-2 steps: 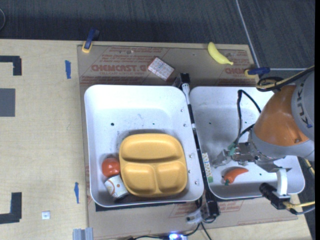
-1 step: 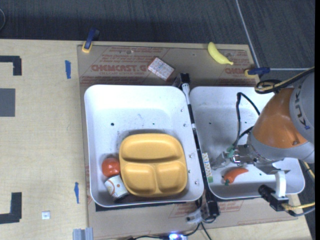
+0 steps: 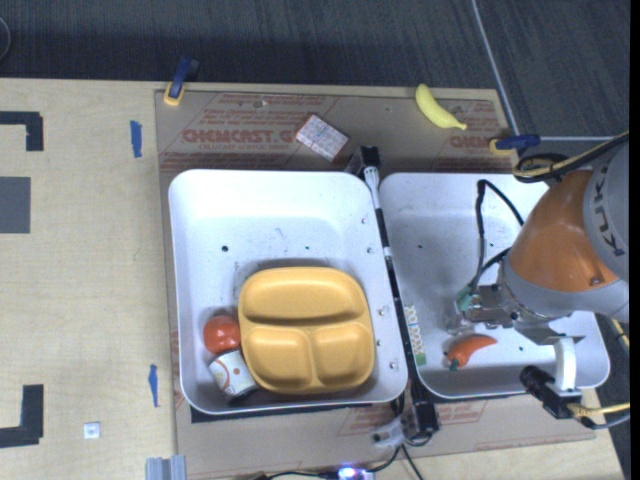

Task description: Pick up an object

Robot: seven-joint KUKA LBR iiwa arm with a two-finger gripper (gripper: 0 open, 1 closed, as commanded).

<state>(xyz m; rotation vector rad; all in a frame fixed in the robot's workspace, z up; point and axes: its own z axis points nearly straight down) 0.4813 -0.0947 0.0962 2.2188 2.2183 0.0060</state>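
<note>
While the arm [image 3: 575, 243] leans over the right bin [image 3: 430, 208], we see the gripper [image 3: 478, 313] low above the bin floor, and we cannot tell its state from this angle. Just below the gripper lies a carrot [image 3: 470, 348], close to it; contact is unclear. Well to the gripper's left, in the left bin [image 3: 260, 208], sit a yellow tray [image 3: 305, 326], a tomato [image 3: 220, 333] and a small can [image 3: 232, 373]. Up beyond the gripper, a banana [image 3: 438, 108] rests on the worktop [image 3: 70, 268].
</note>
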